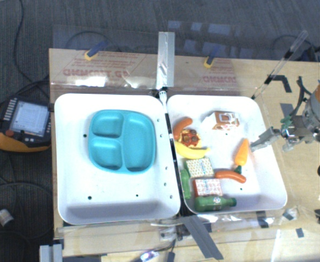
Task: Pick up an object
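A: Seen from the overhead camera: two shallow white plastic bins side by side. Left white bin (67,201), left of centre, with a turquoise three-compartment plastic plate (121,141) inside. Right white bin (271,184), right of centre, crowded with toy food.

B: Worth picking?

A: Small orange plastic carrot (241,152), right-middle of the bin, standing apart from the rest. Probably light, stiff, smooth, so somewhat slippery; best pinched across the thick middle, not the tapering tip.

B: Other candidates?

A: Red plastic sausage (230,174) just below the carrot, long and round, likely to roll. Yellow plastic banana (191,152) touching a red-topped toy burger (188,137). Two small printed cardboard boxes (203,178) packed close together, a green plastic bottle (215,202) along the lower wall, a brown-and-white packet (225,120) near the top. All light-looking; the packed ones harder to get at.

B: And the two-finger gripper (260,140)?

A: At the right rim, near the carrot, not touching. Cannot tell how wide; nothing seen held.
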You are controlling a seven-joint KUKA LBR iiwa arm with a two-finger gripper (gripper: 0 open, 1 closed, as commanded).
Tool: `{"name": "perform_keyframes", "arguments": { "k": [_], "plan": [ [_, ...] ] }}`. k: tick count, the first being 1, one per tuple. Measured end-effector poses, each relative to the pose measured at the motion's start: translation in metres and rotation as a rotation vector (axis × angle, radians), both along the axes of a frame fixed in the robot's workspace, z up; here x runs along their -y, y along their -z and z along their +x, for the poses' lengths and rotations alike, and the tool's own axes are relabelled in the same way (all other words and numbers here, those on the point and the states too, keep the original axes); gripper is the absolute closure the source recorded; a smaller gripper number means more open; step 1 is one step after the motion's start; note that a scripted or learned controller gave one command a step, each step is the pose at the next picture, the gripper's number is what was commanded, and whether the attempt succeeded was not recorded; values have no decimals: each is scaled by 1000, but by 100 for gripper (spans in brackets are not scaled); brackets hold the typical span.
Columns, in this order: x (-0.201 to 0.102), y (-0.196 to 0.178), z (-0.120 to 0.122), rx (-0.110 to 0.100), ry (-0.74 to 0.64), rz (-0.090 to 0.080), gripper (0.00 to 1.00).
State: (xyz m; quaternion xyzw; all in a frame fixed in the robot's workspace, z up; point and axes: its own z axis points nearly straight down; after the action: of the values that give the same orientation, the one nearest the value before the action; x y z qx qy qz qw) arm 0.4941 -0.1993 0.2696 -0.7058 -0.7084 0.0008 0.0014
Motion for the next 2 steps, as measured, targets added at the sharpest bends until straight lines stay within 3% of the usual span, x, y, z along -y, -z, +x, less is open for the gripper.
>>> {"name": "perform_keyframes", "arguments": {
  "k": [1,2],
  "plan": [
    [3,91,44,-1,88,-1,0],
    [2,174,57,0,159,3,0]
  ]
}}
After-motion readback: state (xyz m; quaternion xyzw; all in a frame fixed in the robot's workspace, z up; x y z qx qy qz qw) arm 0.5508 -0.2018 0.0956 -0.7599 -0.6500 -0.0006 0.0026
